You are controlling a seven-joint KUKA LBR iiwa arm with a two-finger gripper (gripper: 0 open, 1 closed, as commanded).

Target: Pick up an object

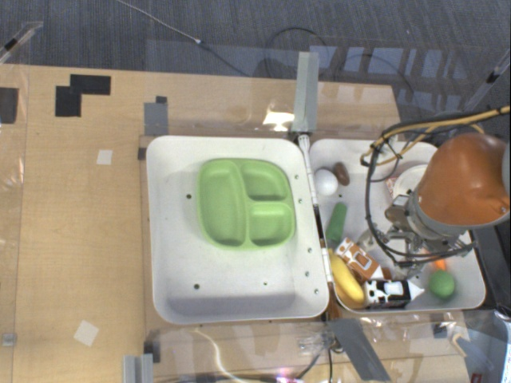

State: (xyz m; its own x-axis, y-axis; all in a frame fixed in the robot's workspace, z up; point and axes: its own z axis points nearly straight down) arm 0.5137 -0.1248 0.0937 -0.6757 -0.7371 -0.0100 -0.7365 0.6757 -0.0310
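The right bin (477,292) holds several small items: a white ball (325,183), a brown oval piece (342,173), a green cucumber-like stick (336,222), a yellow banana (346,282), an orange-brown packet (359,262), a black-and-white item (388,292) and a green round fruit (442,285). The arm's orange band (467,178) hangs over the right bin's middle. My gripper (415,242) points down beneath it, above the bin floor between the packet and the green fruit. Its lower end is hidden by the wrist and cables.
The left bin (172,286) holds a green divided plate (245,203). Black cables (375,206) loop beside the wrist. A metal post (305,94) stands behind the bins' shared wall. Bare wooden bench (72,238) stretches to the left.
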